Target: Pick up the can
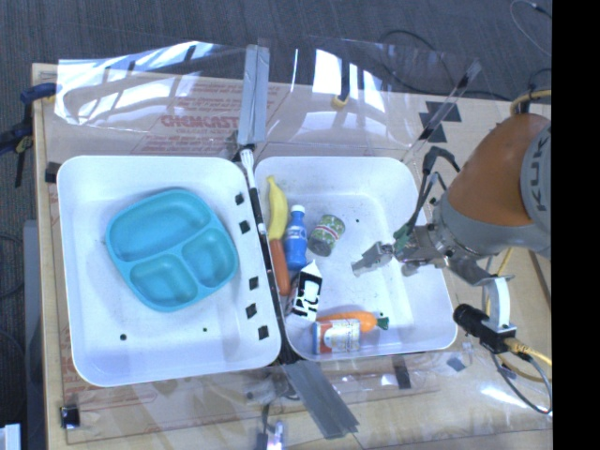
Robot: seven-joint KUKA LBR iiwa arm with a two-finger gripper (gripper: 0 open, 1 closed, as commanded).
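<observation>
The can (326, 233) is small, with a green and grey label, and lies on its side in the middle of the right bin (394, 181). My gripper (364, 262) hangs over the same bin, a short way right of the can and slightly nearer the front, pointing left toward it. A gap of white bin floor separates the gripper tip from the can, and nothing is in the gripper. The grey arm with its orange band (502, 172) comes in from the right.
Along the right bin's left wall lie a banana (277, 206), a blue bottle (295, 239), an orange stick (280, 266) and a black-and-white box (307, 292). An orange bottle (349, 331) lies at the front. The left bin holds a blue divided plate (171, 247).
</observation>
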